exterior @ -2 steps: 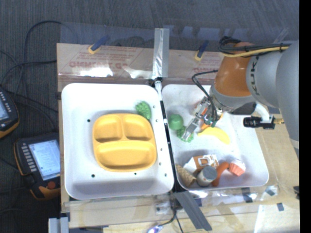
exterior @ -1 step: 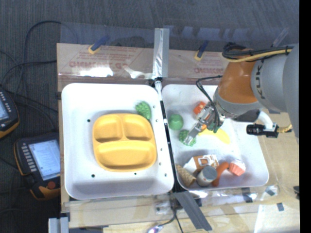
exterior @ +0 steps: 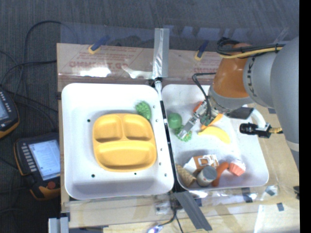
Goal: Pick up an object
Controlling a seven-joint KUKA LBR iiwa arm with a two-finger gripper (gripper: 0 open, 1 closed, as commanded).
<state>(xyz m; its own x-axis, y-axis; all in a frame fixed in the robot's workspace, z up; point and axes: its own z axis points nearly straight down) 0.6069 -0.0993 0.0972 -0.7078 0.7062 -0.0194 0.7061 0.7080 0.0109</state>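
Note:
My gripper (exterior: 186, 129) reaches down into the right bin (exterior: 252, 178) from the grey arm with its orange band (exterior: 232, 80). Its tip sits just right of a green round object (exterior: 174, 120) near the bin's left wall. A small green-grey bit (exterior: 184, 136) lies right under the tip; whether it is held is unclear. A yellow banana (exterior: 217, 134) lies just right of the gripper, with an orange piece (exterior: 214, 118) above it.
At the right bin's front lie a brown box (exterior: 204, 161), a can (exterior: 207, 175), an orange carrot (exterior: 221, 172) and a salmon block (exterior: 237, 167). The left bin (exterior: 77, 178) holds a yellow divided plate (exterior: 125, 141) and a green bumpy item (exterior: 144, 109).

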